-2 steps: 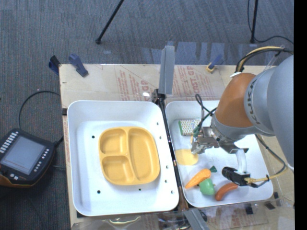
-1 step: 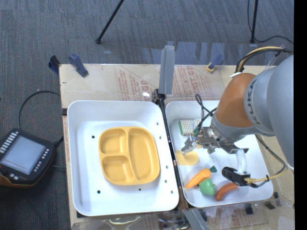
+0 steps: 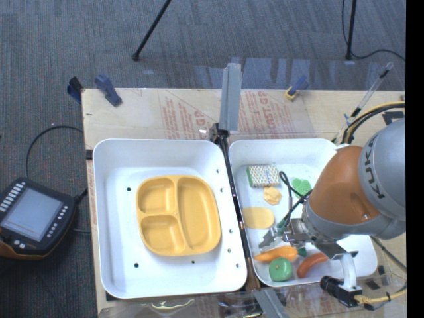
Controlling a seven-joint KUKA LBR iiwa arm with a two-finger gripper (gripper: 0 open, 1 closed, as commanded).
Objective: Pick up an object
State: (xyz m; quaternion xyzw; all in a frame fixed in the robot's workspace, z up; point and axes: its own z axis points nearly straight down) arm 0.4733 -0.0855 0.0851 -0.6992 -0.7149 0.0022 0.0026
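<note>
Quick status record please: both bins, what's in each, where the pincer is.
left bin: yellow divided plate, three compartments
right bin: sponge, small yellow piece, yellow disc, green leaf shape, carrot, green round item, orange-red sausage shape
arm: over right bin, from the right
pincer: low, just above the carrot
held object: none seen

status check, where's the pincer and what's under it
Pincer low in right bin, beside yellow disc. Orange carrot and green piece just below it. Nothing seen held.
</note>
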